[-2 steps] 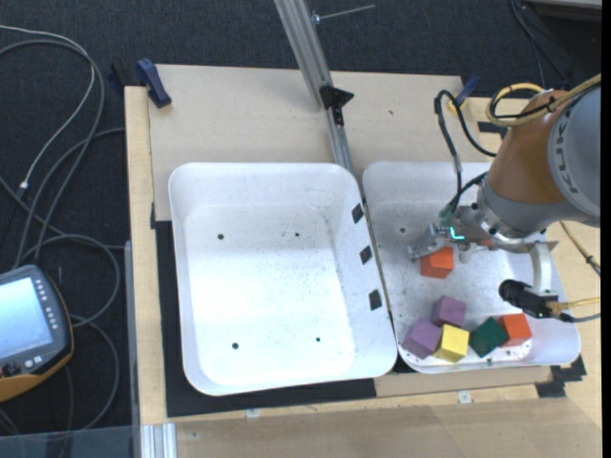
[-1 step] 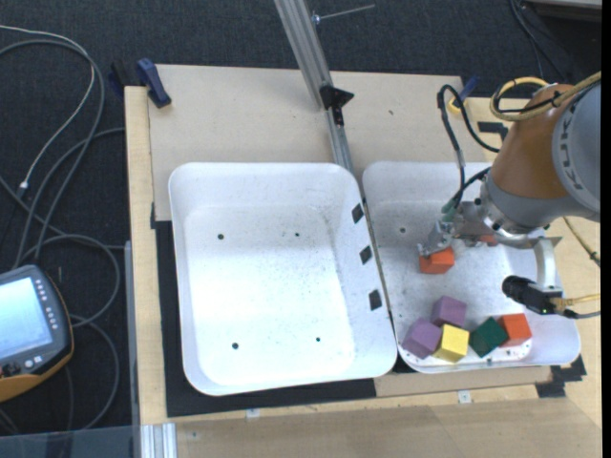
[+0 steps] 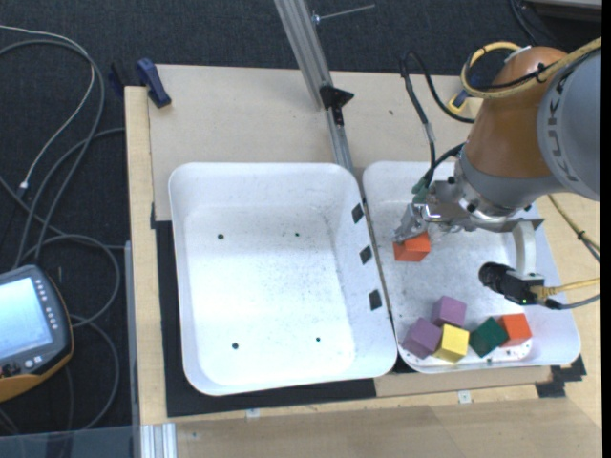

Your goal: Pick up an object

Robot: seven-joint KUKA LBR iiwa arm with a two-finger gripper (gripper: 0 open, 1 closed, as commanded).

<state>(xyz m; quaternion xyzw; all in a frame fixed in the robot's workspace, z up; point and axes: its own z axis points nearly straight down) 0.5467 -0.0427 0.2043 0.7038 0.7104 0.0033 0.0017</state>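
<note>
My gripper (image 3: 412, 235) reaches in from the right over the upper left part of the right bin (image 3: 382, 184). It is shut on a small orange block (image 3: 412, 249), which sits slightly tilted between the fingertips, close to the bin's left wall. Along the bin's front edge lie two purple blocks (image 3: 449, 310) (image 3: 423, 336), a yellow block (image 3: 454, 343), a green block (image 3: 490, 336) and an orange-red block (image 3: 516, 327).
The left bin (image 3: 191, 198) stands beside the right one, sharing a divider with black clips (image 3: 366, 254). A slanted metal pole (image 3: 307, 46) rises behind the bins. A black cable fitting (image 3: 506, 282) hangs by the arm over the right bin.
</note>
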